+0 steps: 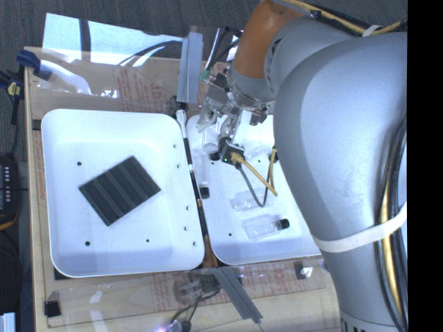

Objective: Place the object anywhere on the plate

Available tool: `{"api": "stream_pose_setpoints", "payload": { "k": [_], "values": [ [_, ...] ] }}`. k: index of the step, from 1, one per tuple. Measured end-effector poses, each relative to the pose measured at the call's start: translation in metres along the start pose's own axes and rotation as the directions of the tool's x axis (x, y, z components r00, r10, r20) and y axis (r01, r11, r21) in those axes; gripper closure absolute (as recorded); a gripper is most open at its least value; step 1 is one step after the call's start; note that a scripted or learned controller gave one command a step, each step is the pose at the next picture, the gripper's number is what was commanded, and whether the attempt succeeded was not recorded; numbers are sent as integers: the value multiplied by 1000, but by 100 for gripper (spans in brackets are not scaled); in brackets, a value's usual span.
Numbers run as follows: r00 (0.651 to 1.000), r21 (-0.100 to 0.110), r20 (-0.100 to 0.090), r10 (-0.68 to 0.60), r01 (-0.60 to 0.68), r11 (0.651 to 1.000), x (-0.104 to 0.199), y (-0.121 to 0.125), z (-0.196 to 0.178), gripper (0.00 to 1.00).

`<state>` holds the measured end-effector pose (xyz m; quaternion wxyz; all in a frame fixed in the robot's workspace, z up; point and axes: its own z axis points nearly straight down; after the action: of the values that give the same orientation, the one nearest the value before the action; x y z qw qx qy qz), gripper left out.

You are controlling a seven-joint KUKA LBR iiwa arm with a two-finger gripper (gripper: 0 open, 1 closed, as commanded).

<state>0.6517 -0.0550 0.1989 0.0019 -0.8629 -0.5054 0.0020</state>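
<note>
A dark grey ridged plate point(119, 189) lies tilted on the floor of the left bin point(62, 126). In the right bin point(228, 251) a small clear vial with a black cap point(264, 226) lies on its side near the front. A smaller clear piece point(242, 200) lies just behind the vial. My gripper point(213, 131) hangs over the back left corner of the right bin, close to the divider between the bins. It is well behind the vial and to the right of the plate. Glare and the wrist hide what is at its tip.
The large grey arm point(332, 151) covers the right half of the right bin. Yellow and black cables point(259, 178) loop down from the wrist above the bin floor. A small dark item point(203, 189) sits beside the divider. A grey bar point(190, 68) stands behind the bins.
</note>
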Motion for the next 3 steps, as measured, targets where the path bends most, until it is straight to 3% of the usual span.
{"api": "stream_pose_setpoints", "payload": {
  "k": [1,2,3],
  "values": [
    [920,-1,-2,393,-393,920,87,-53,-116,100],
    [787,-3,-5,616,-616,787,161,-107,-115,100],
    [893,-1,-1,450,-450,893,168,-109,-192,100]
  ]
}}
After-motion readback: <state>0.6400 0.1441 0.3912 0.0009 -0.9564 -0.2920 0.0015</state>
